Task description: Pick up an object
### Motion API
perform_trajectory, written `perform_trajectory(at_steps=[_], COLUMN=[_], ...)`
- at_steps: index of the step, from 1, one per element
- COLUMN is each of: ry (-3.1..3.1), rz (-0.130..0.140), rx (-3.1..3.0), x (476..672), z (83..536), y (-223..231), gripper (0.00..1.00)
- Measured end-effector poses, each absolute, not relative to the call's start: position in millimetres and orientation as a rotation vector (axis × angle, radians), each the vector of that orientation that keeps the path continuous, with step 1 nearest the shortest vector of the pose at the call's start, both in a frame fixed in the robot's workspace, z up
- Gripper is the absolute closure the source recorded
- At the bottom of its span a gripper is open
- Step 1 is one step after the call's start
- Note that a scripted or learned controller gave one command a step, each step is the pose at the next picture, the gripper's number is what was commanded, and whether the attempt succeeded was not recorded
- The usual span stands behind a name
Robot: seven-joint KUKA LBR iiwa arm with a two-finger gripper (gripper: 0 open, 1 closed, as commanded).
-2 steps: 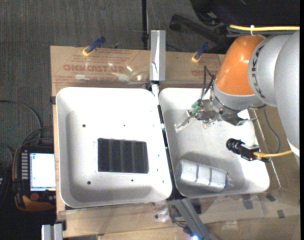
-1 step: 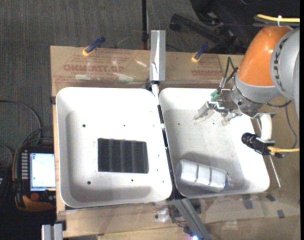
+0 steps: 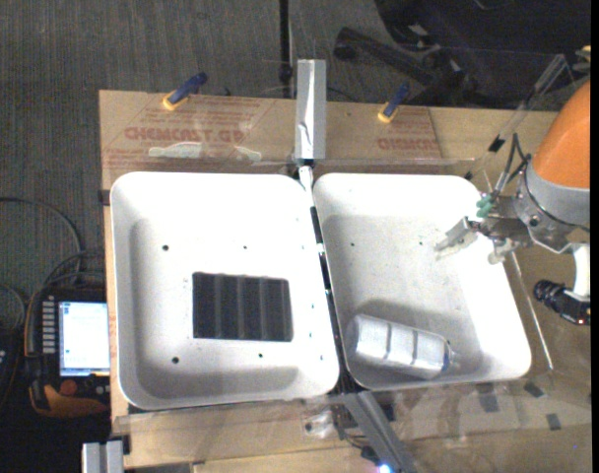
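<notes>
**Ana:** Camera view puts the gripper (image 3: 474, 239) over the upper right of the right bin (image 3: 398, 215), with the fingers (image 3: 455, 240) spread apart and nothing between them. How far along would the arm be judged?

**Ben:** Barely begun. Nothing is lifted. The silver bottle (image 3: 398, 347) lies on its side on that bin's floor, near the front wall and well apart from the gripper. The approach, the closing and the lift all remain.

**Ana:** And the other candidate?

**Ben:** A dark ribbed rectangular slab (image 3: 241, 306) lies flat in the left bin (image 3: 162, 225), untouched.

**Ana:** Surfaces?

**Ben:** The bottle looks smooth and glossy, a rounded cylinder with faint bands across it, so it would likely roll or slip. The slab is matte and low, with parallel grooves. Both bins are shallow, smooth white plastic with rounded corners.
</notes>
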State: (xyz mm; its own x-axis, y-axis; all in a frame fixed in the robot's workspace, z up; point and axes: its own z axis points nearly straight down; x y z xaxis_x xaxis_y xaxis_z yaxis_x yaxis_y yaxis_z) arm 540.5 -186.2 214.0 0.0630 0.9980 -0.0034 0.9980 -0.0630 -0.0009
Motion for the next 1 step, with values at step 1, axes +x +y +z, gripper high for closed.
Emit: perform_trajectory(at_steps=[1], ry=[2.036], rz=[-0.006], rx=[2.393], x=[483.3], z=[189.5], y=[-184.1], gripper=[0.0])
